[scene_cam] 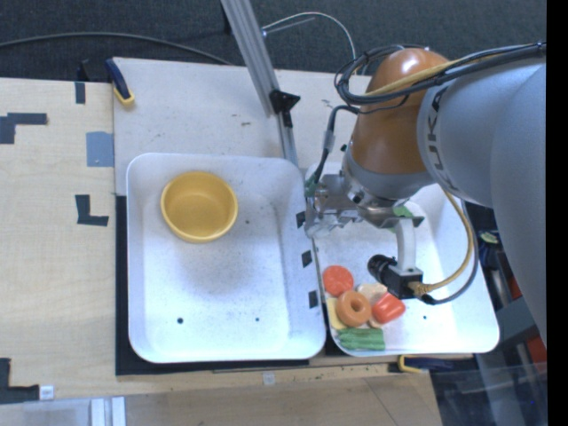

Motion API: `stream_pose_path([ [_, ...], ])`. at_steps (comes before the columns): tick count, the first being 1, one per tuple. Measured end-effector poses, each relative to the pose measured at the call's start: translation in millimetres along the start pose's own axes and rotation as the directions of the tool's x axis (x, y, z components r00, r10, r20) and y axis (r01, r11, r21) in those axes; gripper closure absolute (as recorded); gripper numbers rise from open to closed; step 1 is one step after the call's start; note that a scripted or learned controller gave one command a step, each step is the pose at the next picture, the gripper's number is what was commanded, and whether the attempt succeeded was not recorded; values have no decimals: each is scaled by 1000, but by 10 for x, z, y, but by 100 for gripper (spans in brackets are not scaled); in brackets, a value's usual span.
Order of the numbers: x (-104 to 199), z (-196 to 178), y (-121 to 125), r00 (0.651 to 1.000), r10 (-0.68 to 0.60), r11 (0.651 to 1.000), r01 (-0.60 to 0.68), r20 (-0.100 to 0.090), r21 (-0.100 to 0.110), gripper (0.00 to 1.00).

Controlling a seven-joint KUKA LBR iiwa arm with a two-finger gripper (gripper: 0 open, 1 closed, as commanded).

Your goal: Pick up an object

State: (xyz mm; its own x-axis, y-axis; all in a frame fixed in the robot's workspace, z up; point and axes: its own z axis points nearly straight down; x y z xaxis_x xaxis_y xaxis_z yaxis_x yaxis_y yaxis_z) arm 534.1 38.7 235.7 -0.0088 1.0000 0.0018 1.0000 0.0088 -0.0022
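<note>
Claw (330,213): mounted under the orange wrist band of the arm (479,122), hanging over the upper left part of the right bin, close to the wall shared with the left bin; the metal fittings blur together, so whether it is spread or closed cannot be told, and no object is seen in it

Arm: grey, large, entering from the right and covering much of the right bin; black cables loop round the wrist

Left bin (151,327): shallow, white, holding one item

Right bin (461,331): shallow, white, partly hidden beneath the arm; the task's candidates lie bunched in its lower left corner

Yellow bowl (199,204): upright, in the upper left part of the left bin, well apart from the claw

Toy cluster, all touching or just beside one another, below the claw:
- orange-red round piece (337,280), uppermost
- orange ring (354,309), in the middle
- red piece (388,309), to the ring's right
- green piece (360,339), lowest, against the near wall

Progress, as judged: nothing lifted; every object rests in a bin. Left to do: descend onto one piece, close on it, raise it
</note>
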Motion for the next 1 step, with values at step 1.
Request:
stream_pose_path([
  [1, 441, 53, 22, 1000, 2, 1000, -2, 1, 0, 100],
])
